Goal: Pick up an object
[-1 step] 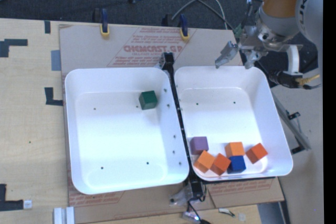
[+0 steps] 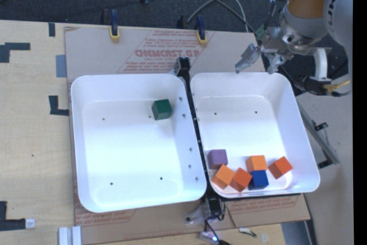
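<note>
A: Where are we with the pick?

B: We haven't started it, as far as we can judge. Our gripper (image 2: 259, 63) hangs above the far rim of the right bin (image 2: 298, 117), its fingers spread apart with nothing between them.

A: And the things we could take?

B: In the right bin, a cluster sits against the near wall: a purple block (image 2: 217, 158), four orange blocks (image 2: 223, 175), (image 2: 241, 179), (image 2: 256, 163) and (image 2: 280, 167), and a blue block (image 2: 259, 179). Several touch each other. In the left bin (image 2: 77, 140) a green block (image 2: 161, 108) lies alone, well apart from everything.

A: So what is left for us?

B: All of it, we think: choose a block, come down over it, close, lift. The green one looks the easier grip, since nothing crowds it, but the cluster is nearer the arm.

A: Can we read anything?

B: Red lettering runs across the cardboard sheet (image 2: 166, 46) behind the bins, upside down to us. It looks like "CHEMCAST GP", though we cannot be sure of every letter. The smaller lines around it are too fine to read.
</note>
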Motion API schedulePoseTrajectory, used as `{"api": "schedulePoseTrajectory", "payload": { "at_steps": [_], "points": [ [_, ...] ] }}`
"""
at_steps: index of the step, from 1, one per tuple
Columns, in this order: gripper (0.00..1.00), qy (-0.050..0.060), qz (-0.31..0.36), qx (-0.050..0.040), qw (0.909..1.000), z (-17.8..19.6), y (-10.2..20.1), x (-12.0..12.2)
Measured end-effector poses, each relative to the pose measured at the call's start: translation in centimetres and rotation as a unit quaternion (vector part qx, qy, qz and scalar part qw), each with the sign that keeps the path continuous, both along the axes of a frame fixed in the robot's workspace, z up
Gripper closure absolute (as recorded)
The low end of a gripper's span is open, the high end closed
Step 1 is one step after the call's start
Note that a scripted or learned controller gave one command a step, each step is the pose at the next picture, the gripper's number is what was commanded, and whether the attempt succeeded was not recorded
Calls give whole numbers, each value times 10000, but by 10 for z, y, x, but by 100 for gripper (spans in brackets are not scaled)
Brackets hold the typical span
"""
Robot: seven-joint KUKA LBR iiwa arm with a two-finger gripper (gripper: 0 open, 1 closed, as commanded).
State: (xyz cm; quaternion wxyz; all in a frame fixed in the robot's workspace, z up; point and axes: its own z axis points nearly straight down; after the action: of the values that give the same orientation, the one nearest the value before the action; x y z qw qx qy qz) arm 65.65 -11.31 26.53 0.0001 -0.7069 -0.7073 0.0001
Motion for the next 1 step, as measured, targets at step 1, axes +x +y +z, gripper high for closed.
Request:
{"api": "schedulePoseTrajectory", "payload": {
  "at_steps": [1],
  "points": [
    [0, 20, -3, 0, 10000, -46, -8, 0]
  ]
}}
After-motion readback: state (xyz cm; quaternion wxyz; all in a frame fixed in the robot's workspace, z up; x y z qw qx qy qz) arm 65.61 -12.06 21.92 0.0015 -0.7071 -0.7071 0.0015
